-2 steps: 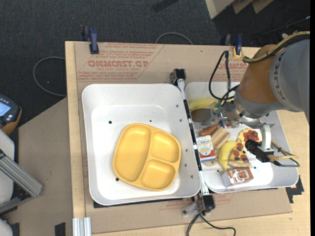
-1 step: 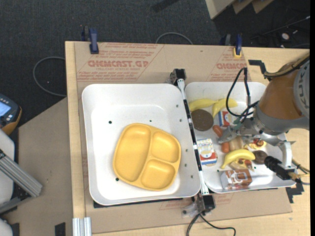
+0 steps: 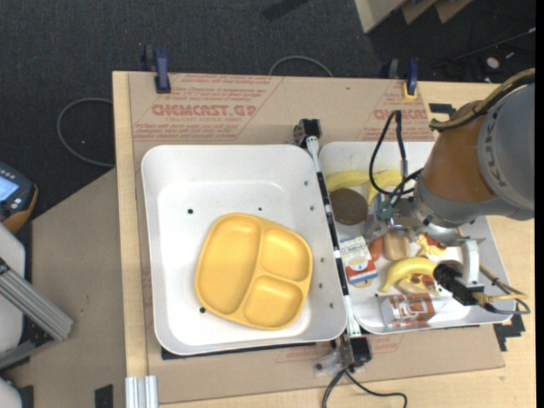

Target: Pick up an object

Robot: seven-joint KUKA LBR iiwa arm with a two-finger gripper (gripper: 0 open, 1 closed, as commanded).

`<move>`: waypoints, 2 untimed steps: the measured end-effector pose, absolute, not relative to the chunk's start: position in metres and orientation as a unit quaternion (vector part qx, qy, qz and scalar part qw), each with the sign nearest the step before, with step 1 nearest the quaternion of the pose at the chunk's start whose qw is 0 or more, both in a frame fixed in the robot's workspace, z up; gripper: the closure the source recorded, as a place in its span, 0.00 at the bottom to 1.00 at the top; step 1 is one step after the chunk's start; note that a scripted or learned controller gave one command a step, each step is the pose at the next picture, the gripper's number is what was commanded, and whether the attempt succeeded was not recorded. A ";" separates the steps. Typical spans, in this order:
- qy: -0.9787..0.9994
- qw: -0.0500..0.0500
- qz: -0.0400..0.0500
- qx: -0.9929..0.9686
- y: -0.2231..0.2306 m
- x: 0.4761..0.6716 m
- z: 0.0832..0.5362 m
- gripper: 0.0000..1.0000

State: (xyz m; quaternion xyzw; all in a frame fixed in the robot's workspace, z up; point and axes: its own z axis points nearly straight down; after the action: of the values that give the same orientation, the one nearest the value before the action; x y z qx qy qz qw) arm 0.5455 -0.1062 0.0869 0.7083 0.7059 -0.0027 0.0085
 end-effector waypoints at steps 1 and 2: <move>0.707 0.003 0.000 0.707 -0.101 0.567 0.085 0.00; 0.707 -0.002 -0.001 0.708 -0.111 0.539 0.085 0.00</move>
State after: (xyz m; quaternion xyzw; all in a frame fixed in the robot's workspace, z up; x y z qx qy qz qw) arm 0.5387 -0.1115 0.0845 0.7077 0.7065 -0.0008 -0.0015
